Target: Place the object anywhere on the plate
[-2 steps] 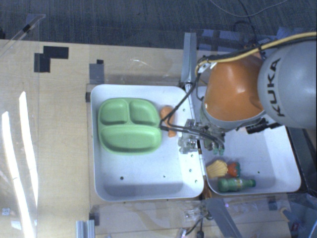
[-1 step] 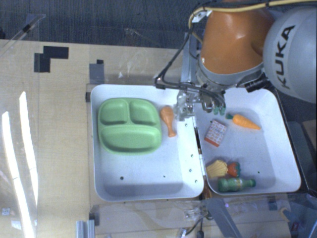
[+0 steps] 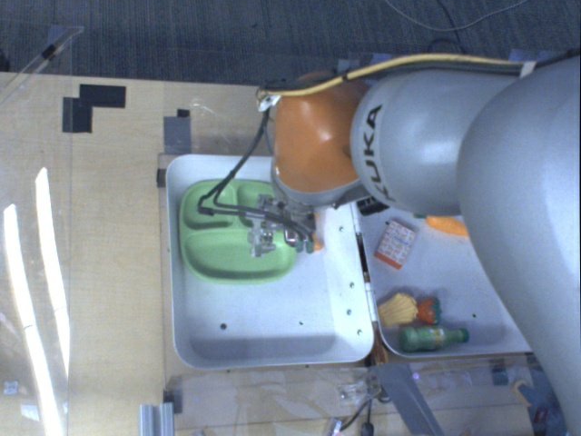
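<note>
Camera view: the grey arm [image 3: 454, 143] reaches over the left white bin [image 3: 263, 334] on the wooden worktop [image 3: 91, 243]. The pincer [image 3: 272, 234] hangs above the green compartmented plastic plate [image 3: 218, 243]; its state cannot be told. A small orange object [image 3: 316, 242] shows just beside the pincer, at the plate's right edge.

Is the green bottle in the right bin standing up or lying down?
Lying down. The green bottle lies on its side along the near wall of the right bin, beside a yellow item and a red one.
</note>
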